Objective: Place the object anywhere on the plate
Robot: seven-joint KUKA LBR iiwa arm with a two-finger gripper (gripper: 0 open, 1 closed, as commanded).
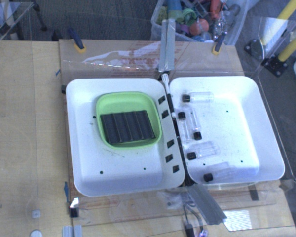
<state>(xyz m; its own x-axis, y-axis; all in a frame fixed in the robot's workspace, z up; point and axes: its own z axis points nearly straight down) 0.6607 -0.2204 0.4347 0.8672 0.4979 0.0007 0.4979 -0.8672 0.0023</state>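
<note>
The gripper's state cannot be told; a dark ribbed block [127, 126] is seen on the plate [104, 103], vials [197, 98] in the right bin [239, 127].

My bench sits under bright, even light with faint shadows. Glare washes the white bins [237, 132], hiding the clear vials [197, 97]. Everything looks soft and slightly blurred, worse toward the edges.
</note>
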